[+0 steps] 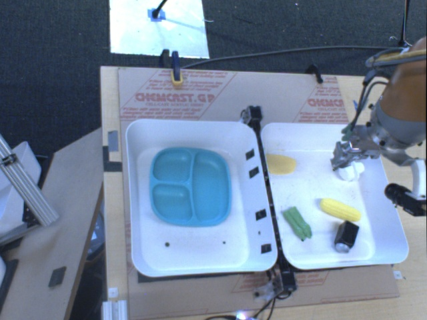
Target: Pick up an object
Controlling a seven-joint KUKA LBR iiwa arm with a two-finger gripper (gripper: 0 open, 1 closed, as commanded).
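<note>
The brown protective sheet (200,89) under the two bins carries the red printed word "CHEMCAST GP" at its upper left; the same print repeats, partly cut off, at its upper right.

A robotics lab: dark carpet, a bench (220,85) with protective sheeting, clamped white bins (200,135), loose cables (280,49).

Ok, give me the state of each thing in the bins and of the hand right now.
hand: low over the right bin's far side, on a small white object
small white object: lying under the hand, partly hidden
blue divided plate: flat in the left bin
yellow piece: lying near the divider
corn: on its side
green vegetable: lying flat
black object: lying near the front edge
</note>
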